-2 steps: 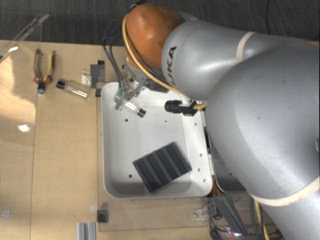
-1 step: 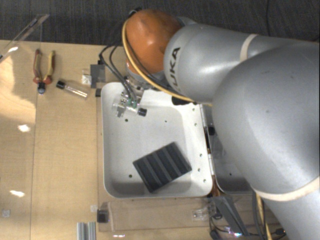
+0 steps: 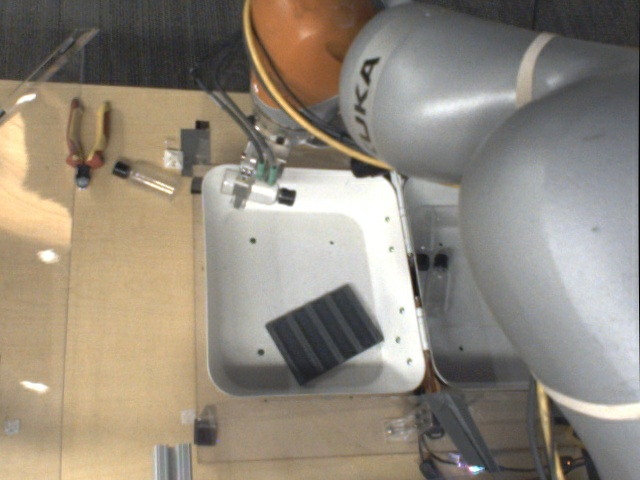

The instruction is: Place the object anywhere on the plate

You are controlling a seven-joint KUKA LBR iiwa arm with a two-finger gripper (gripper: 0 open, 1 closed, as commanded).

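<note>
1. At the far left of the wooden table (image 3: 110, 308), near its back edge, lie red-handled pliers (image 3: 86, 138); just to their right lies a small clear tube with a black cap (image 3: 143, 177).
2. Further right, beside the bin's back left corner, stands a small dark grey block (image 3: 196, 147) with a pale tag next to it.
3. Near the table's front edge are a small dark clip (image 3: 206, 427) and a ribbed metal piece (image 3: 172, 461).
4. The left white bin (image 3: 225, 298) holds the object, a ribbed black slab (image 3: 324, 334). It is a flat, dark charcoal rectangle with parallel grooves running across its top. It lies flat on the bin floor towards the front right corner, turned at a slant to the bin walls and touching none of them.
5. The hand (image 3: 257, 186) hangs over the bin's back left corner, well apart from the slab. It shows as a pale metal fitting with a green part and a black tip; I cannot tell whether it is released or clenched.
6. Above it sit the orange band (image 3: 300, 28) and the grey arm (image 3: 520, 168), which covers much of the right bin (image 3: 450, 363).
</note>
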